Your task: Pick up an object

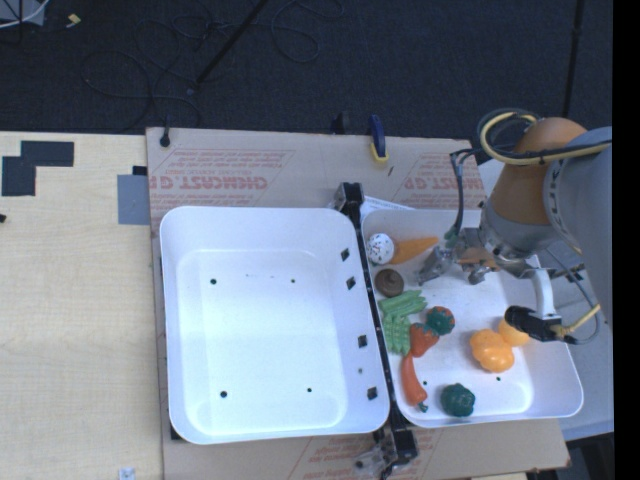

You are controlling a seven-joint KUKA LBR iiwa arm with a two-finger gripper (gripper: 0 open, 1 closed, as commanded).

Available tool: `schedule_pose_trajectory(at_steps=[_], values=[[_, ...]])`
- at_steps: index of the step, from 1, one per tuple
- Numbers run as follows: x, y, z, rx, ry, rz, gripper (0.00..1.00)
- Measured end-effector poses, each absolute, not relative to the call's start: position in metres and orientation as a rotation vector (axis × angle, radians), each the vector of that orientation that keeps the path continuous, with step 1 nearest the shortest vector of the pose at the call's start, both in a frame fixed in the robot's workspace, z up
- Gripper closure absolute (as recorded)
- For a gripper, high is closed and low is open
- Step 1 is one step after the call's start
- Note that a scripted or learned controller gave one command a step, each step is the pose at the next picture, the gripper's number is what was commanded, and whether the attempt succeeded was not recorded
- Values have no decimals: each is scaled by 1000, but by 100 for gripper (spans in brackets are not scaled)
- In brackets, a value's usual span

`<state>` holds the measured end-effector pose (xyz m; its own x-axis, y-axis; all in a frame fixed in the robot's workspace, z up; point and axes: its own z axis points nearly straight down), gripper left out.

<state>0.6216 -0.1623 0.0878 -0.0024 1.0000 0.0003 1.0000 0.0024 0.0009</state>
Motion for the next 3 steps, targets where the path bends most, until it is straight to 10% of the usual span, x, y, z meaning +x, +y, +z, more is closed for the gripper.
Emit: schedule_pose_trajectory(at_steps=[2,3], values=[[559,-213,87,2225,2224,-4,0],[642,-198,89,2213,2224,4,0]])
